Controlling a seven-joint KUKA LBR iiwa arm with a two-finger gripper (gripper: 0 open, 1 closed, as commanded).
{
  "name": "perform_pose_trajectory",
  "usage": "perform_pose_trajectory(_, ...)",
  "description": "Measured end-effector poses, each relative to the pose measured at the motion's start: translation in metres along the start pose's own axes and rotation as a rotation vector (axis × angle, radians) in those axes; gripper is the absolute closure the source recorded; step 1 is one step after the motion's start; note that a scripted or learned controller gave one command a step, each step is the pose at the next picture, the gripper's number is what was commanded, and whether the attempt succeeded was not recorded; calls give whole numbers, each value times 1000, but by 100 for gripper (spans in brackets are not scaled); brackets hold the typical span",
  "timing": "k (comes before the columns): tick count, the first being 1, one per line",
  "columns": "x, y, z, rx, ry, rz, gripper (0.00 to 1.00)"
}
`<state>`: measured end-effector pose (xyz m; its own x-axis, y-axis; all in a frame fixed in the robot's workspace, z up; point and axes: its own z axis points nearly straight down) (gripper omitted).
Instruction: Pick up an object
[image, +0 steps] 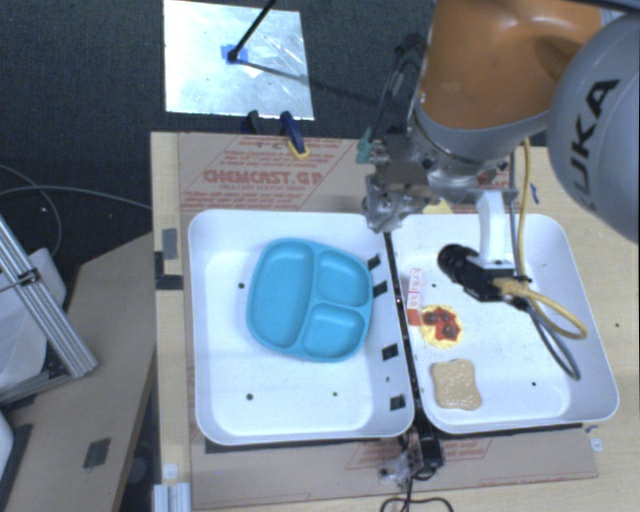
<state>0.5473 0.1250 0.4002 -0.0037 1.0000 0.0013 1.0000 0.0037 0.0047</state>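
Observation:
The right bin (560, 300) holds a yellow pizza slice with red topping (441, 324), a tan slice of toast (456, 384) and a small red and white item (412, 284) beside the divider. My gripper (384, 207) hangs over the far end of the divider between the two bins, above and behind these objects. I see nothing held in it. The grey arm with its orange band (490, 60) covers the bin's far edge.
A blue divided plate (308, 299) lies in the left bin (215, 330). A black fitting (468, 272) with a yellow hose (556, 310) hangs from the arm across the right bin. Brown cardboard (260, 175) lies under the bins.

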Motion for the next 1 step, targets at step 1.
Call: perform_pose_trajectory(1,53,-24,78,2,0,1,100)
